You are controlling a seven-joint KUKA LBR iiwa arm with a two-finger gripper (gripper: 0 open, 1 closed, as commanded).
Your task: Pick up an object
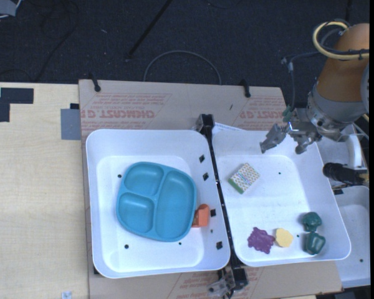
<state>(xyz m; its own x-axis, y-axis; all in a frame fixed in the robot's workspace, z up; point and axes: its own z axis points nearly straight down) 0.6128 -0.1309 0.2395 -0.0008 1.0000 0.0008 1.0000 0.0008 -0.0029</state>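
My gripper (287, 142) hangs over the back edge of the right bin (287, 164), open, with nothing between its two fingers (271, 139). A green-and-white patterned block (244, 177) lies on the bin floor in front of and to the left of the gripper, apart from it. Along the bin's front sit a purple piece (260, 240), a small yellow piece (283, 237) and a dark green pepper-like toy (312, 233) at the right corner.
The left bin (106, 167) holds a blue divided plate (156, 201) with a small orange object (202, 216) at its right edge. A black divider (213, 185) runs between the two bins. Cardboard (143, 104) lies beneath them.
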